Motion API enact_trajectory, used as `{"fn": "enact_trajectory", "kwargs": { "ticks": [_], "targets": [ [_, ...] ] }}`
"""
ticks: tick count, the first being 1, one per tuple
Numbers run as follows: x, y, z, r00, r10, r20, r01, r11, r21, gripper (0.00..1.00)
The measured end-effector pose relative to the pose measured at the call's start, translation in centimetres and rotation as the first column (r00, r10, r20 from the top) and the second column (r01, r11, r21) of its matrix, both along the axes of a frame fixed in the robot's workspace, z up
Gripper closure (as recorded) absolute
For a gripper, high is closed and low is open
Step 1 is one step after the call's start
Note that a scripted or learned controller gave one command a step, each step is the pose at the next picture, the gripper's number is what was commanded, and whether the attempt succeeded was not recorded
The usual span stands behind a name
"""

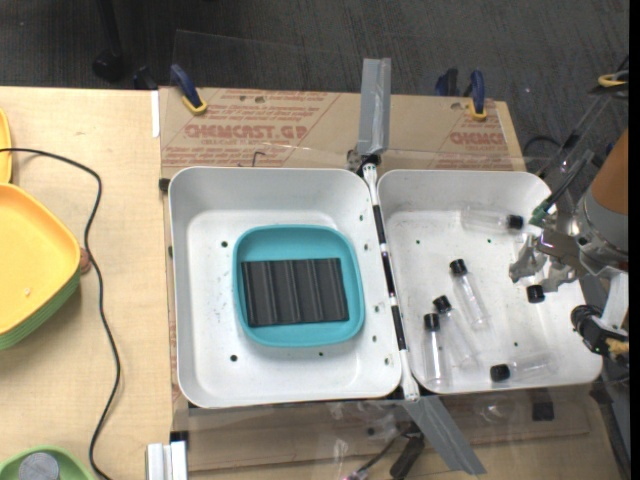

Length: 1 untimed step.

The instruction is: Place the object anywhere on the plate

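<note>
You have the whole task ahead of you: the teal plate (297,287) in the left bin (200,268) carries nothing, and the clear vials (467,290) lie loose in the right bin (470,193). The gripper (535,258) hangs at that bin's right edge; whether it grips one, I cannot tell.

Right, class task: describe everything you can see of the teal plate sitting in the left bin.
The teal plate is a squarish dish with rounded corners and a raised rim, plastic by the look of it. A dark grey ribbed insert, with lengthwise ridges, fills its centre. It lies flat and level on the floor of the left white bin, roughly in the middle, clear of the walls. Nothing rests on it, and it looks clean and undamaged.
</note>
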<state>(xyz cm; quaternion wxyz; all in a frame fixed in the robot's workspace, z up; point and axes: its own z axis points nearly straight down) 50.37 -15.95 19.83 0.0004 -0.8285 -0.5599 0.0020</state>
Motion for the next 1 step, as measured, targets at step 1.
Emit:
{"fn": "enact_trajectory", "kwargs": {
  "ticks": [1],
  "targets": [
    [0.0, 0.0, 0.01, 1.0, 0.0, 0.0, 0.0, 1.0, 0.0, 0.0]
  ]
}}
